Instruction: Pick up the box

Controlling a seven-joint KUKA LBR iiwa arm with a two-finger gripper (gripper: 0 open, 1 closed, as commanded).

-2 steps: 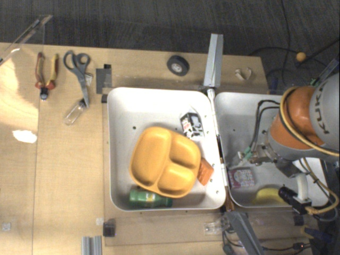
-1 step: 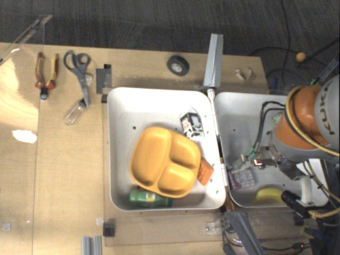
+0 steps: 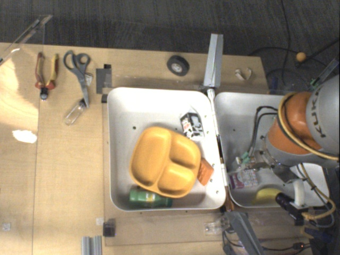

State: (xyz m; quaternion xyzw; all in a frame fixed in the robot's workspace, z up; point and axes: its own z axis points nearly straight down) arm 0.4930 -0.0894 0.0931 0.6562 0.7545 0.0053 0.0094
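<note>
An orange box point(image 3: 205, 172) lies tilted in the left bin point(image 3: 119, 142), wedged against its right wall and partly under an overturned yellow divided plate point(image 3: 165, 161). A small black-and-white carton point(image 3: 191, 125) lies behind the plate. In the right bin point(image 3: 234, 110), a flat purple-and-white packet point(image 3: 244, 181) rests near the front left. My gripper point(image 3: 248, 160) hangs low over the right bin's left side, just above that packet, under the grey arm with the orange band point(image 3: 289, 132). Nothing shows between its tips.
A green can point(image 3: 149, 197) lies at the left bin's front wall, half under the plate. A yellow banana-like item point(image 3: 265, 195) sits at the right bin's front. Scissors point(image 3: 81, 70), pliers point(image 3: 45, 74) and a tape roll point(image 3: 178, 65) lie on the bench behind.
</note>
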